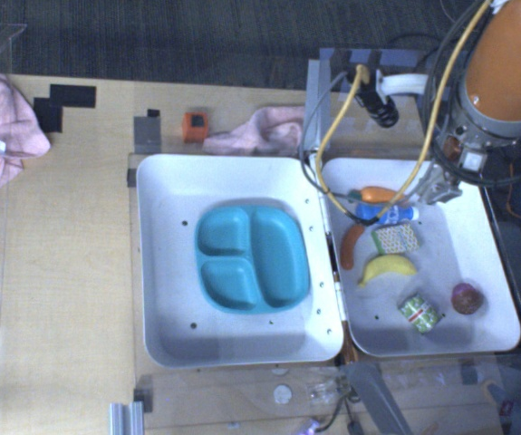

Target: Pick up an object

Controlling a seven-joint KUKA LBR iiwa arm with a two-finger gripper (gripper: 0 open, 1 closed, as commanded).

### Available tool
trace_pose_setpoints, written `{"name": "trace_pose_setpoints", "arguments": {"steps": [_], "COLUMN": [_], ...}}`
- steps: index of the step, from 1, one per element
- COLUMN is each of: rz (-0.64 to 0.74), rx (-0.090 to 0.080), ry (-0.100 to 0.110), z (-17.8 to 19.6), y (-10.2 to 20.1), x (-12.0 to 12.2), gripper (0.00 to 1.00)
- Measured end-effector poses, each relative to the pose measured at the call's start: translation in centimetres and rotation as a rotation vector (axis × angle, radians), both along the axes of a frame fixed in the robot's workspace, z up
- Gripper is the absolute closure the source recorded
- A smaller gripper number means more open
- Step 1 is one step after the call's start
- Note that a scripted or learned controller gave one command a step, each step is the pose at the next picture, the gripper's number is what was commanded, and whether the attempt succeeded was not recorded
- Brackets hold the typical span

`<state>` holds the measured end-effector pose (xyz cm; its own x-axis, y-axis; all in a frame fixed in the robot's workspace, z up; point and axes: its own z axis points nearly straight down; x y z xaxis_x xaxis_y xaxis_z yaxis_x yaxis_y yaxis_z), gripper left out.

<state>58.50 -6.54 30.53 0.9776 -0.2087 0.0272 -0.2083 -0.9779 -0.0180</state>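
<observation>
I see the arm (505, 57) over the far right corner of the right bin (496, 270), its gripper (438, 188) low near the bin's back edge; I cannot tell its state. Inside that bin, a banana (388, 266) lies near the middle. Just behind the banana sits a patterned green packet (395, 238), then a blue item (382, 214) and an orange carrot (378, 194). A green can (419, 313) and a dark red fruit (467, 298) lie nearer the front. The left bin (165, 243) holds a blue divided tray (251, 256).

Divided tray (251, 256) in left bin (165, 198), banana (388, 267), can (420, 313) and ball (467, 298) in right bin (487, 252)
</observation>
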Motion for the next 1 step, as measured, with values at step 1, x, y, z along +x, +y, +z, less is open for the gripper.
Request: {"name": "trace_pose_setpoints", "arguments": {"steps": [1], "rz": [0.001], "rx": [0.007], "ry": [-0.016], "z": [1.28], "y": [0.22], "x": [0.3], "gripper": [1.0]}}
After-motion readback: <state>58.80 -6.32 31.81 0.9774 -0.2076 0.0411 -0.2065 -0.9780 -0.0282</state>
